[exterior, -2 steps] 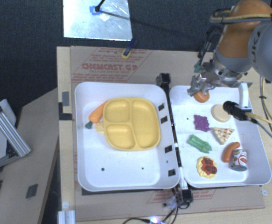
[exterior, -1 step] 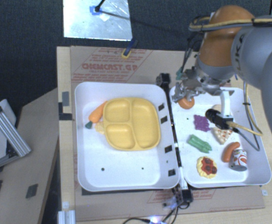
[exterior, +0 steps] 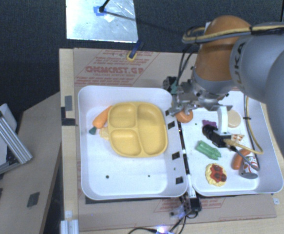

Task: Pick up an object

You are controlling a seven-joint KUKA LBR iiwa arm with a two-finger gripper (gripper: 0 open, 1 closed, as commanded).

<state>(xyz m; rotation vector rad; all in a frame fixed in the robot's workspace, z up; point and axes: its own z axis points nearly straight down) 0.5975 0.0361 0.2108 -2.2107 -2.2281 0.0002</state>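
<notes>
My pincer [exterior: 182,106] hangs right over the orange toy piece [exterior: 185,115] in the far-left corner of the right bin [exterior: 271,177], can't tell if it's spread or pressed together, and the piece is prob light, smooth plastic, so I'd nip across its middle.

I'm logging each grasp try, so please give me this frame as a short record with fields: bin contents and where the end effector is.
view-left white bin: yellow three-compartment plastic plate; orange carrot-shaped toy against the plate's left edge
view-right white bin: green ridged toy vegetable; round yellow toy pizza with red topping; small purple toy; pale beige disc
end effector: over the view-right bin's upper-left corner, by the divider
nearest item: orange rounded object, partly hidden
grasp: cannot tell
</notes>
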